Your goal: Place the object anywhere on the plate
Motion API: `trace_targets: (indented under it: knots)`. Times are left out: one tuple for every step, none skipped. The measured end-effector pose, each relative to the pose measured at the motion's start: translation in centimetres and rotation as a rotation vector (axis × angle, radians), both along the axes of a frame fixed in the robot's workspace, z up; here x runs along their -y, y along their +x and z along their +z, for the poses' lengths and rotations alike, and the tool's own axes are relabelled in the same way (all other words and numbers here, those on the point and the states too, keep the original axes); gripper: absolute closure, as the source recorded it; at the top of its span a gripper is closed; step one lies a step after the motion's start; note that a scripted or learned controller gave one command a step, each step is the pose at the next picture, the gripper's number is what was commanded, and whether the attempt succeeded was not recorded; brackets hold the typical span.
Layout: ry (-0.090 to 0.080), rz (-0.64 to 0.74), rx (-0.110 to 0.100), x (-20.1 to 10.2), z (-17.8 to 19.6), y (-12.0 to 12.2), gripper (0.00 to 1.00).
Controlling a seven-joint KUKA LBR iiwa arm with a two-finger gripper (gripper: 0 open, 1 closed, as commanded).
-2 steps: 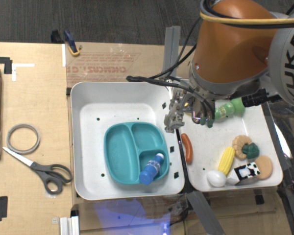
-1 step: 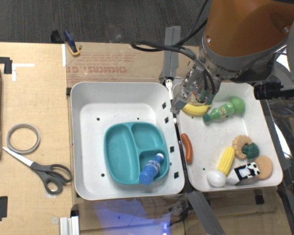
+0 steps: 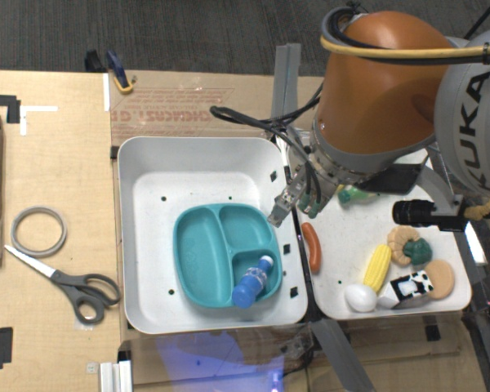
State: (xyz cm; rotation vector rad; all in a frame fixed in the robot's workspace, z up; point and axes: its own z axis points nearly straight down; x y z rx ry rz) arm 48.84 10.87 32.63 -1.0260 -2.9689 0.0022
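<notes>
A teal divided plate [image 3: 208, 251] lies in the left white bin [image 3: 147, 178]. A small blue bottle with a white cap [image 3: 252, 282] lies in the plate's lower right compartment. My gripper [image 3: 296, 205] hangs over the wall between the two bins, just above and right of the plate's upper right corner. It stands open with nothing between its fingers, and it is apart from the bottle. The orange band and grey arm body cover the upper part of the right bin.
The right bin [image 3: 343, 243] holds a red sausage [image 3: 313, 246], a corn cob [image 3: 377, 266], a white egg [image 3: 361, 298], a black-and-white toy [image 3: 411, 286] and several other toy foods. Scissors [image 3: 73, 284] and a tape roll [image 3: 38, 229] lie on the bench at left.
</notes>
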Motion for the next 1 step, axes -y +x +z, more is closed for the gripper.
trace_targets:
  knots:
    - [0.000, -0.093, 0.002, -5.57, 12.59, 1.12, 1.00]
